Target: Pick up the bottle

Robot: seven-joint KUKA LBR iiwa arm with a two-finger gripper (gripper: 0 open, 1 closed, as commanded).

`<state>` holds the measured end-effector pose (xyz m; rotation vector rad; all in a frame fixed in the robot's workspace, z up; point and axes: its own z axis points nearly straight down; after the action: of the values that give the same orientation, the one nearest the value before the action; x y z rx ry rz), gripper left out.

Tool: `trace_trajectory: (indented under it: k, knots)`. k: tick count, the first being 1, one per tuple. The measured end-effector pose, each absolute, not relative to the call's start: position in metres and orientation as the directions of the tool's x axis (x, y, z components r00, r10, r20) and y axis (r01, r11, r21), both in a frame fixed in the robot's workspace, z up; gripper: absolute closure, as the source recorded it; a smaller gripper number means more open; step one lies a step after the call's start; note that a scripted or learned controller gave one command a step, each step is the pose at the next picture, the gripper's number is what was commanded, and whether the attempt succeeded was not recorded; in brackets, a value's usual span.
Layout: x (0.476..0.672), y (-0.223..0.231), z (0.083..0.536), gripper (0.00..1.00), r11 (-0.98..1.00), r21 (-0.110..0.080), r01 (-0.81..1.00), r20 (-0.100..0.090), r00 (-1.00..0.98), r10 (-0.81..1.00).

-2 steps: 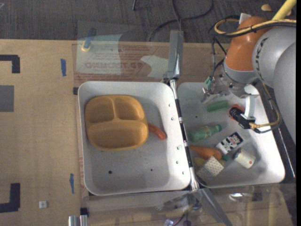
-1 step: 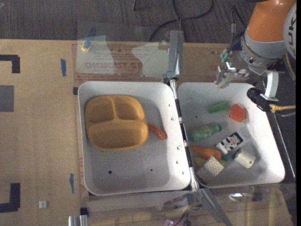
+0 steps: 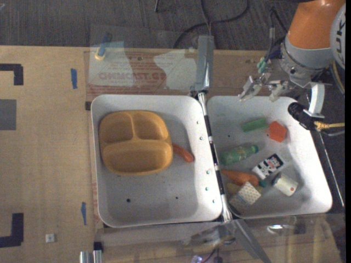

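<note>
The bottle [image 3: 239,154] is pale green and see-through, lying on its side in the left half of the right bin [image 3: 312,163]. My gripper [image 3: 261,92] hangs over the far rim of that bin, well behind the bottle and apart from it. It is open, with nothing between its fingers [image 3: 247,91].
Around the bottle lie a green cylinder [image 3: 254,125], an orange block [image 3: 277,131], a carrot [image 3: 239,176], a black-and-white box [image 3: 269,166], a white cup [image 3: 286,186] and a checkered piece [image 3: 248,194]. The left bin [image 3: 164,201] holds a yellow divided plate [image 3: 134,141] and an orange sausage-shaped piece [image 3: 184,153].
</note>
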<state>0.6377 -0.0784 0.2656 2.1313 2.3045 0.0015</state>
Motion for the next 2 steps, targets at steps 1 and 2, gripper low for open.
trace_trajectory:
  k: [1,2]
  knots:
    - [0.612,-0.067,0.292,0.00,0.339,0.002,0.941,-0.001,-0.339,0.941]
    - [0.596,-0.065,0.185,0.00,0.538,0.003,0.843,-0.001,-0.538,0.843]
